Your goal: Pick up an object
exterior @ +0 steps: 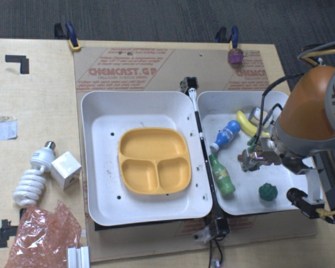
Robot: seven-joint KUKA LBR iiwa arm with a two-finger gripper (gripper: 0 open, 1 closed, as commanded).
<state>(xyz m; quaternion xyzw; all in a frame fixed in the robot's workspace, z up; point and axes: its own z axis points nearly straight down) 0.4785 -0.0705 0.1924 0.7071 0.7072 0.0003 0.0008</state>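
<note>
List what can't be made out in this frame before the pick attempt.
- gripper: too small and dark in the camera view to tell how it is set.
- banana: its right end is hidden behind the arm.
- right bin: its right side is covered by the arm's orange band.
- green ball: surface detail too small to read.
</note>
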